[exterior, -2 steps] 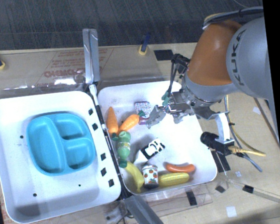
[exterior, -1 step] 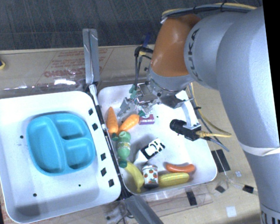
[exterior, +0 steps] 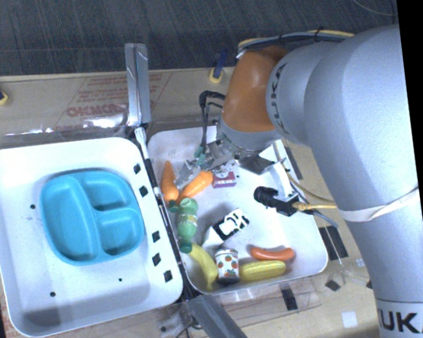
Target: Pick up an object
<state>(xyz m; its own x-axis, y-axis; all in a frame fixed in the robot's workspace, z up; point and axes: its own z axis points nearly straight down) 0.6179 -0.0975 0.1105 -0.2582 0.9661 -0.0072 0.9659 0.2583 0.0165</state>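
My gripper (exterior: 207,159) is low in the back part of the right bin (exterior: 312,250), under the grey wrist with its orange band. Just in front of it and touching or nearly touching lies an orange carrot (exterior: 197,183), with a second carrot (exterior: 168,182) against the bin's left wall. A small pink and white item (exterior: 226,176) lies right beside the gripper. Nothing can be made out between the fingers.
The right bin also holds a green toy (exterior: 185,215), a black and white object (exterior: 232,224), a yellow banana (exterior: 202,263), a small can (exterior: 227,266), a red sausage (exterior: 272,253) and a yellow-green piece (exterior: 262,271). In the left bin (exterior: 21,302) lies a blue divided tray (exterior: 91,214).
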